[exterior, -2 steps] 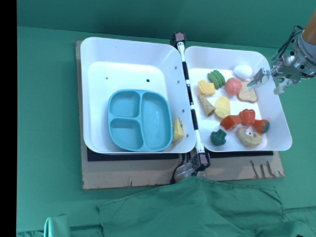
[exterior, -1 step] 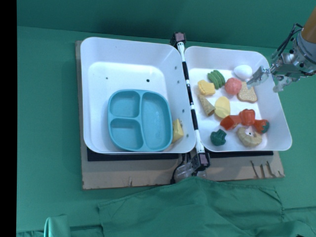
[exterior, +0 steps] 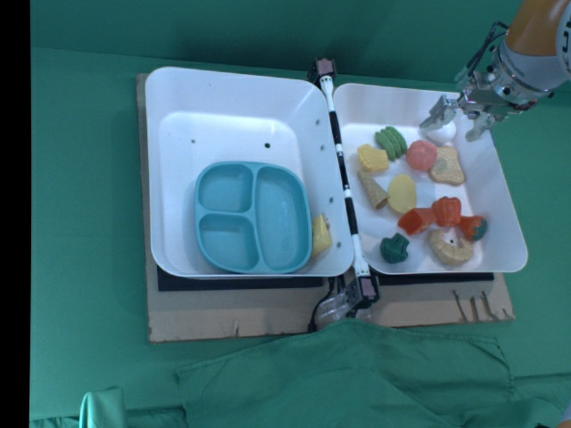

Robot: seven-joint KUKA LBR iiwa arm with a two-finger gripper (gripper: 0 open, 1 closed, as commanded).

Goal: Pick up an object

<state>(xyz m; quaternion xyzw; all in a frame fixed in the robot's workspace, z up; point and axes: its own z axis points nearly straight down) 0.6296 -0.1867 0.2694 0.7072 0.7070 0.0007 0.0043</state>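
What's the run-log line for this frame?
phase: reaching | gripper: open, over right bin's far corner | white egg: between fingers, not lifted | blue tray: left bin

Arm [exterior: 544, 16] cropped by the upper right edge. Yellow piece [exterior: 321, 235] half hidden behind the blue divided plate [exterior: 252, 218]. Green cloth [exterior: 357, 382] cut off below.

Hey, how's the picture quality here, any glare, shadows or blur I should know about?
Camera view: even, soft light; the white bins look bright but keep their edges, with mild shadow along the left bin's inner walls. The blue tray is sharp. The toy foods are small and slightly soft. The gripper looks a bit blurred.
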